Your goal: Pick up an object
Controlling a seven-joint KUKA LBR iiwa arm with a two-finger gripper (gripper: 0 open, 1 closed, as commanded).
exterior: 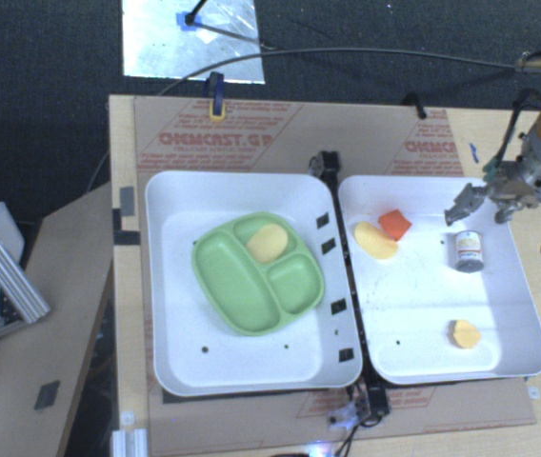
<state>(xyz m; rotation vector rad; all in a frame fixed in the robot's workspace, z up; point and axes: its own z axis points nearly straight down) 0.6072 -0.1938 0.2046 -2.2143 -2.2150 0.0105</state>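
The right bin (518,341) holds an orange-red block (396,224), a yellow oblong piece (375,242) touching it, a small grey can (468,251) lying with its label up, and a small yellow chunk (465,333) near the front. My gripper (484,209) hangs at the bin's far right, just above and behind the can. It is open, its two dark fingers spread apart with nothing between them.
The left bin (180,350) holds a green divided plate (242,298) with a pale yellow item (269,243) in its upper compartment. Black clips line the wall between the bins. A blue-and-yellow clamp (216,95) sits at the board's back edge.
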